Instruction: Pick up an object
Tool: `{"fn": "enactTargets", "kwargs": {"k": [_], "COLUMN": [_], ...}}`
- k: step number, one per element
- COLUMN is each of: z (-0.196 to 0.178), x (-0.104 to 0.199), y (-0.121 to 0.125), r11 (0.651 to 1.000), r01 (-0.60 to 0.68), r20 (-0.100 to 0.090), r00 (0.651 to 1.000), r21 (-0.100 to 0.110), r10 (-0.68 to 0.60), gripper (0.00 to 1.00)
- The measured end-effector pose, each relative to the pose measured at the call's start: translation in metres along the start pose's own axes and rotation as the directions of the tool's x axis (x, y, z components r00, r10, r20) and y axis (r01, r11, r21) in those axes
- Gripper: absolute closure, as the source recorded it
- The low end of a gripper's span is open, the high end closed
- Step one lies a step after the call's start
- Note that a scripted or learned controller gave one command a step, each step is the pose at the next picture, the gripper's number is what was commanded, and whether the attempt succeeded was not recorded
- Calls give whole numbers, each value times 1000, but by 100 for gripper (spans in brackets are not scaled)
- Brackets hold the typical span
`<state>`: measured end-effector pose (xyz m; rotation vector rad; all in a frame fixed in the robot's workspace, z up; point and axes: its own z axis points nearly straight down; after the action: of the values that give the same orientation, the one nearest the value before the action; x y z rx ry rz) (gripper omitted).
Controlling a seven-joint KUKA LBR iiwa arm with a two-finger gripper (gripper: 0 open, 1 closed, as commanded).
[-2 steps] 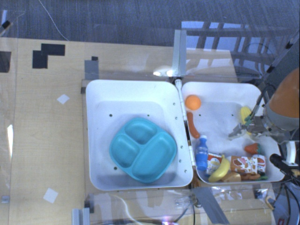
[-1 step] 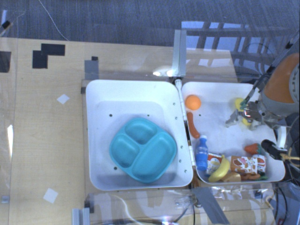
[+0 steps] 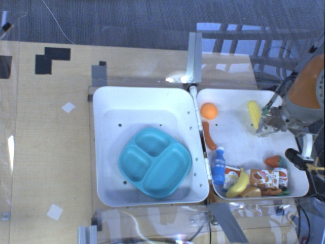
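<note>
Wood-grain bench (image 3: 45,151): I see it carrying two shallow white plastic bins side by side.
Left bin (image 3: 109,136): it holds a turquoise plastic divided plate (image 3: 155,161), lying flat near the middle.
Right bin (image 3: 238,146): this one holds the toy food.
Arm (image 3: 304,93): grey with an orange band, it reaches in from the right over the right bin's far corner.
Claw (image 3: 266,123): it hangs just beside the yellow plastic corn cob (image 3: 254,114), on its right; I cannot tell from here whether it is wide or narrow, and I see nothing held in it.
Orange ball (image 3: 208,111): near the bin's left wall, with a red sausage (image 3: 208,138) below it.
Blue plastic bottle (image 3: 218,168): upright-looking, touching a yellow banana (image 3: 238,183).
Front edge: a printed orange-and-white carton (image 3: 269,178) lies next to the banana, a small red-orange vegetable (image 3: 273,161) just above it.
</note>
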<state>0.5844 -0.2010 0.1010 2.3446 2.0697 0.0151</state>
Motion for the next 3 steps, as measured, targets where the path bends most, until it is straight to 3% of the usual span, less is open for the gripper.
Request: {"fn": "enactTargets", "kwargs": {"k": [1,2,3], "z": [0,15,1], "x": [0,9,10], "y": [0,47,50], "r11": [1000,999,1000], "r01": [1,-34,-25], "r20": [0,-1,1], "r00": [1000,999,1000], "r21": [0,11,2], "r10": [-1,34,25], "gripper": [0,0,100]}}
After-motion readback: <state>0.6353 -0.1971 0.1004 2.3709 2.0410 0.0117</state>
